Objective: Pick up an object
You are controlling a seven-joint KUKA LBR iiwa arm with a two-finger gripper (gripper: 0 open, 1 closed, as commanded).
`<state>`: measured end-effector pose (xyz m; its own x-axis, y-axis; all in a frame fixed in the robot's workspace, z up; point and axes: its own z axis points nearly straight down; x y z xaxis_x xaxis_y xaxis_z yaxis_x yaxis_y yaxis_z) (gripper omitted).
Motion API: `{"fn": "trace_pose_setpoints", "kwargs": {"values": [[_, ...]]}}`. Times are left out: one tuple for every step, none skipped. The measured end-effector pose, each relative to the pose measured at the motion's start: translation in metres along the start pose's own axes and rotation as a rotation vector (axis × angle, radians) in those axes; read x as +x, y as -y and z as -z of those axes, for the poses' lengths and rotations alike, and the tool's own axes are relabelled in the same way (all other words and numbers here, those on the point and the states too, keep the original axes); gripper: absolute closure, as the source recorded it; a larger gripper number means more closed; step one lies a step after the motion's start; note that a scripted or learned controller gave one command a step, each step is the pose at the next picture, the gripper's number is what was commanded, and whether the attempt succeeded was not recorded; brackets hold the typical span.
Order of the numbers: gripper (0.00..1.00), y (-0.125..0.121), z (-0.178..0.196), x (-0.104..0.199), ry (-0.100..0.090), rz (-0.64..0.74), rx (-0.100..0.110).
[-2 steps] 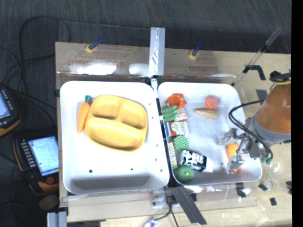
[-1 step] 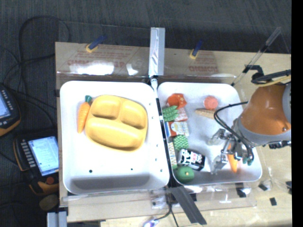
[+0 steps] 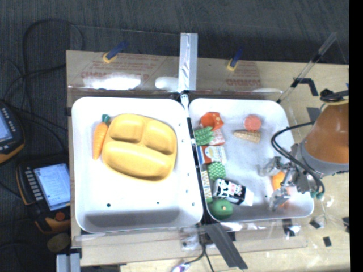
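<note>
My gripper [image 3: 276, 183] is low in the right bin's [image 3: 283, 115] front right corner, wrist pointing left. Its fingers [image 3: 271, 167] stand apart, open, with a small orange object [image 3: 277, 180] lying between them on the bin floor. I cannot tell whether either finger touches it. Other toys in this bin: a red tomato-like piece [image 3: 211, 119], a red disc [image 3: 253, 122], a tan cone [image 3: 247, 135], green patterned pieces [image 3: 203, 135], a black-and-white carton [image 3: 229, 191] and a green ball [image 3: 221, 208].
The left bin [image 3: 85, 169] holds a yellow divided tray [image 3: 139, 146] and a toy carrot [image 3: 100, 137] at its left. The divider wall [image 3: 193, 152] runs between the bins. Bare floor lies in the right bin's middle, between the toy column and the gripper.
</note>
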<state>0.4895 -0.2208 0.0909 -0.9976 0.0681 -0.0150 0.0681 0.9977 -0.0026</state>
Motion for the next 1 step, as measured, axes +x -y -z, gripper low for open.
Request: {"fn": "trace_pose_setpoints", "kwargs": {"values": [[1.0,-0.0002,0.0107,-0.002,0.004,0.002,0.005]]}}
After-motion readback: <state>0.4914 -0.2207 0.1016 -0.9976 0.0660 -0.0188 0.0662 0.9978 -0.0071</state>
